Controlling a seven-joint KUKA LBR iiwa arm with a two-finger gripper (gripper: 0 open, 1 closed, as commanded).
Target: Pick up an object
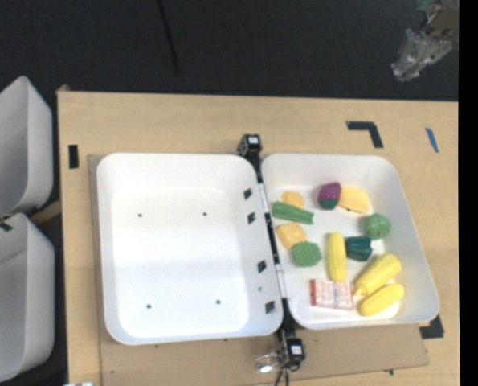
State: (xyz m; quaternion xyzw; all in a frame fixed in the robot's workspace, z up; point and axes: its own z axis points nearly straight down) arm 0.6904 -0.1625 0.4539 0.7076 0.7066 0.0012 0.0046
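White plastic forms the two shallow bins on the wooden table (pixel 182 119). The left bin (pixel 110 215) shows only a few small dark dots on its floor, and the right bin (pixel 399 183) carries all the toy food.

The corn cob (pixel 336 256) lies near the middle of the right bin, with its long axis almost straight up and down in the view. Just beside it on the right is a dark green block (pixel 357 248); whether the two touch I cannot say. The green bean pod (pixel 292 212) lies with its long axis left to right, slightly lower at its right end. Two yellow pieces like lemons or bananas (pixel 379 273) (pixel 381 300) lie close together near the front right corner, both slanted, with the upper end to the right. A red and white box (pixel 332 294) lies flat just to the left of them, its long side running left to right.

Further back are a purple piece (pixel 329 195) next to a yellow wedge (pixel 354 200), a round green piece (pixel 376 226), a leafy green lump (pixel 307 253), and two orange-yellow pieces (pixel 292 199) (pixel 291 234). These small shapes are blurred, so their exact kind is hard to name.

At the top right corner the hand (pixel 419 53) hangs over the dark floor, well apart from both bins. It is pale, blurred and partly cut by the edge, and I cannot tell how it is set.
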